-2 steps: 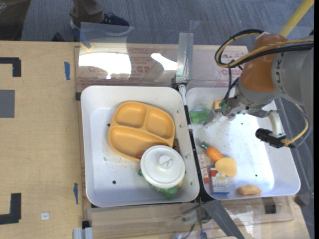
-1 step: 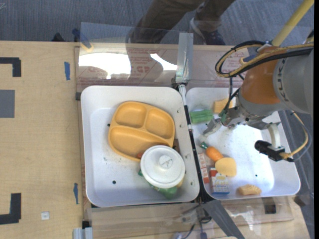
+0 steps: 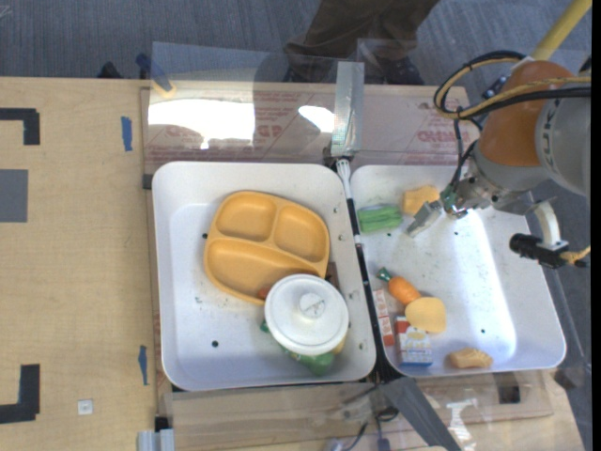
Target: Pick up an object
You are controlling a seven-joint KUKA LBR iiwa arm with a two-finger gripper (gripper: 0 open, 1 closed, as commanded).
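Seemingly open tool [image 3: 434, 212] near yellow block [image 3: 420, 198].

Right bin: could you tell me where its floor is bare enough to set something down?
In the right bin, the floor right of the orange carrot and yellow lemon is bare. Crowded spots: the lower left, around the small carton and bread piece, and the top, where the gripper hovers beside the green block.

Faint red printing on the clear sheet [image 3: 282, 125] behind the bins, too blurred to read. Red and blue print on the small carton [image 3: 414, 344] in the right bin [image 3: 507, 289], likewise illegible. No other lettering legible.
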